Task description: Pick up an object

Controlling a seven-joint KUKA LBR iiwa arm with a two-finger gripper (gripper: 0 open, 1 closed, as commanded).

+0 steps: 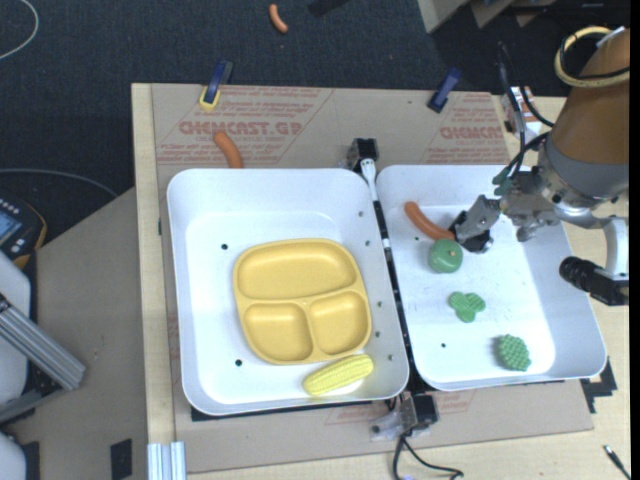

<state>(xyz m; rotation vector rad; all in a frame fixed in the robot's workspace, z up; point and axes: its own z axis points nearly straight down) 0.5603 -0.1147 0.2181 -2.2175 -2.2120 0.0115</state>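
Green ball (446, 258) in right bin (570, 318), just below the dark fingers (473, 233), orange sausage (428, 221) beside them, arm (590, 128) slanting in from right, finger state unclear, tabletop (300, 118) printed "CHEMCAST GP".

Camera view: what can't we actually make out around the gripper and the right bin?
- Gripper: dark and small, so the state of the jaws cannot be told.
- Green round fruit: just below the gripper; touching or apart unclear.
- Arm: cut off by the right edge.
- Right bin: right rim partly covered by a black fixture.
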